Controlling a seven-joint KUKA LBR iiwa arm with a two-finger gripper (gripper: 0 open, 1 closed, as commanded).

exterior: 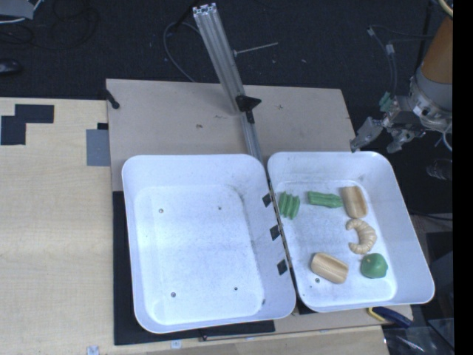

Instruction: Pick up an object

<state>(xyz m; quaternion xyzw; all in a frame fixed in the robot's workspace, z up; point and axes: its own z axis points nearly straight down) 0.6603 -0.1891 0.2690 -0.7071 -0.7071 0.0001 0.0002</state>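
— Where are your fingers [386, 129] right now?

— Spread apart and holding nothing. They hang off the far right corner of the right bin [399, 191], just outside its rim, under the arm's orange band [440, 50].

— Which piece should you go for?

— You have a choice in the right bin: a green ridged piece [288, 205] by the divider, a green stick [324, 199] beside it, a tan roll [354, 200] nearest your fingers, a curled croissant [361, 236] below that, a tan log [329, 268] and a green ball [374, 265] at the near side.

— How will the tan roll handle?

— It looks like light, stiff toy food, probably smooth plastic, so it may slip. You'd do best to close across its narrow width, mid-length. It is pale brown, rounded, lying lengthwise toward the far wall. The left bin [140, 198] on the worktop [52, 220] offers nothing to grasp.
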